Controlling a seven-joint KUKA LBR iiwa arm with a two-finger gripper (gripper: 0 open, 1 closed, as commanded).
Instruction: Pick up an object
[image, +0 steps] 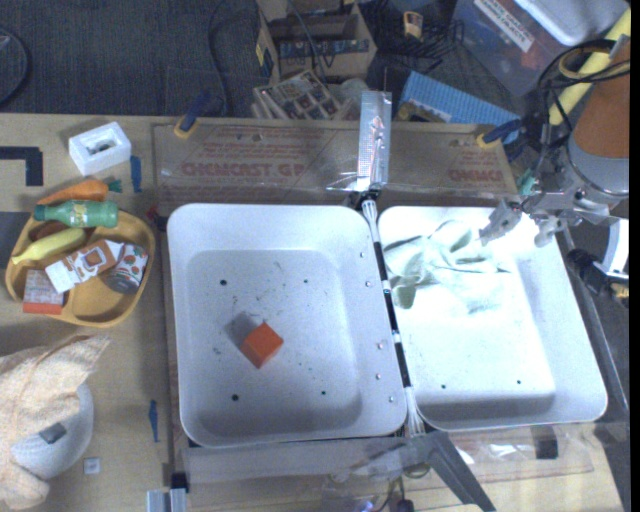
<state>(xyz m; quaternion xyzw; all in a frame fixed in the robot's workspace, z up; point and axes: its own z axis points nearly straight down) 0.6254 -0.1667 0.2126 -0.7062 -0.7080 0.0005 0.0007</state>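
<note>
Orange cube (263, 344), small and blocky, left of centre on left white bin (200, 240) floor. Crumpled pale cloth (445, 265) at far edge of right white bin (570, 390). Risk: soft folds slipping out. Two-finger gripper (520, 222) spread over cloth's far-right fringe, pinching nothing visible.

Robotics lab: taped bench (300, 165), white bins (200, 240), cables (230, 40).

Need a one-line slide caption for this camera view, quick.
Gripper at the right bin's far edge beside a pale cloth; an orange block sits in the left bin.
</note>
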